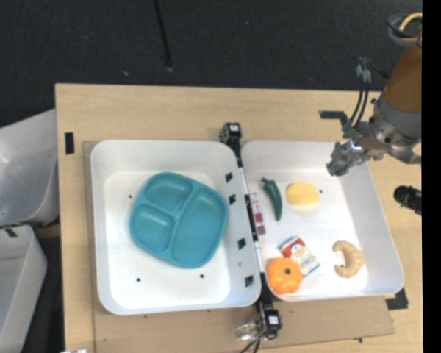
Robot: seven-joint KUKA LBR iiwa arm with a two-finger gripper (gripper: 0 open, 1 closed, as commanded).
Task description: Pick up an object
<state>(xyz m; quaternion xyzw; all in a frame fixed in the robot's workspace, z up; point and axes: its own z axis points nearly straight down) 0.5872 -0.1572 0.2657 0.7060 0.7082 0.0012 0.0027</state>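
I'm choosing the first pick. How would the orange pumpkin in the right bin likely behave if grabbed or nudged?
The orange pumpkin looks round and squat, so it would probably roll or scoot when nudged. Its smooth, glossy-looking skin may slip between fingers. It sits against the bin's near wall, touching the small carton, so a push could shift that too.

Teal plate (179,219), orange pumpkin (284,276), green pepper (272,196)

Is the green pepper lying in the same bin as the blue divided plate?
No, the green pepper lies in the right bin, while the blue plate sits in the left bin.
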